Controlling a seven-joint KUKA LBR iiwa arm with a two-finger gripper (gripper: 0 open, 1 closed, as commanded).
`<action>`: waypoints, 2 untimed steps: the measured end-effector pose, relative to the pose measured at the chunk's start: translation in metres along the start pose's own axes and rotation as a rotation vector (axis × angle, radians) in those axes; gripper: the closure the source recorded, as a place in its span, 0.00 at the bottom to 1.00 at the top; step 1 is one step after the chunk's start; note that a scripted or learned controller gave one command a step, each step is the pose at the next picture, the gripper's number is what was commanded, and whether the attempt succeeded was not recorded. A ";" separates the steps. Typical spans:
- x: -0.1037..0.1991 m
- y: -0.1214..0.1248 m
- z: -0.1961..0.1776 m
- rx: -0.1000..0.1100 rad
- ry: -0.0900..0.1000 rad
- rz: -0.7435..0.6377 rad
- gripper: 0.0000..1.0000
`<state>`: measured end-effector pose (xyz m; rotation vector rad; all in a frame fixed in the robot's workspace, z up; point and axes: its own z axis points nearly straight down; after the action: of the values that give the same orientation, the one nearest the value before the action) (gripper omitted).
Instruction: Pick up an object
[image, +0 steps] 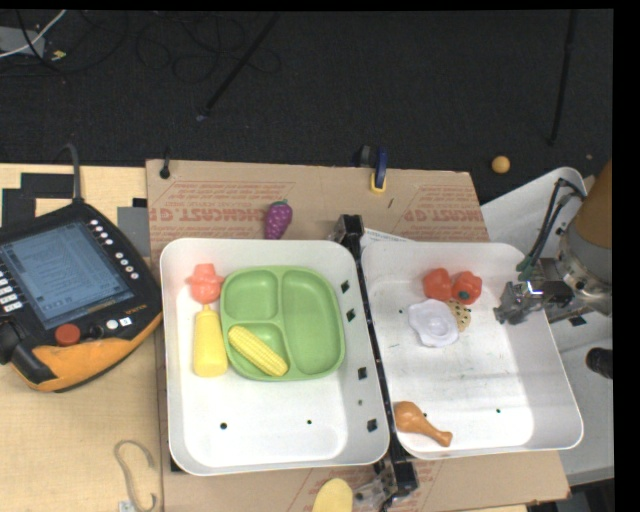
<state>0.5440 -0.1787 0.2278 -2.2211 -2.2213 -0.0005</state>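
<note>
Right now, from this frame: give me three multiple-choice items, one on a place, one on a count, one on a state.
1. Where does the corn cob lie?
A. on the green divided plate in the left bin
B. in the right bin
C. on the cardboard

2. How many compartments has the green plate?
A. two
B. three
C. five

3. What state is the gripper in?
A. clamped on the drumstick
B. over the right bin's right part, holding nothing visible
C. over the left bin

Answers:
1 A, the cob lies across the plate's lower left section.
2 B, three sections show.
3 B, nothing shows at its tip.
</note>
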 end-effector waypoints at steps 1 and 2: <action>0.063 0.004 -0.002 0.003 0.003 -0.004 1.00; 0.127 0.004 -0.004 0.003 0.003 -0.005 1.00</action>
<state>0.5484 -0.0521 0.2318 -2.2125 -2.2239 -0.0004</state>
